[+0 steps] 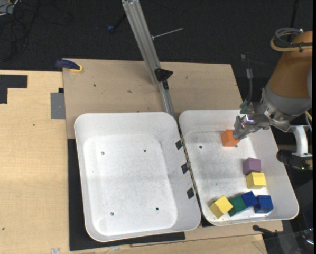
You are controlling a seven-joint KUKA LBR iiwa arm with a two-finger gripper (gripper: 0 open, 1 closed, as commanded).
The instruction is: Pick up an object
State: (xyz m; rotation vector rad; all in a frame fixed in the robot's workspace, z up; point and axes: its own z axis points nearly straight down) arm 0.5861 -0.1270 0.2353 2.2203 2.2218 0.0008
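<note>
An orange block [229, 138] lies in the upper middle of the right bin [211, 168]. My gripper [241, 128] hangs right over its upper right corner, close to it or touching it. Further down the same bin sit a purple block [251, 165] and a yellow block [256, 180]. Along the bin's front edge lie another yellow block [220, 206], a green block [236, 204] and two blue blocks [249, 198] [263, 203], packed close together.
The left bin [94, 142] stands beside the right one, with black clips [185, 168] along the shared edge. A slanted aluminium rail [146, 46] rises behind the bins. The arm's orange band [290, 73] looms over the right bin's far right corner.
</note>
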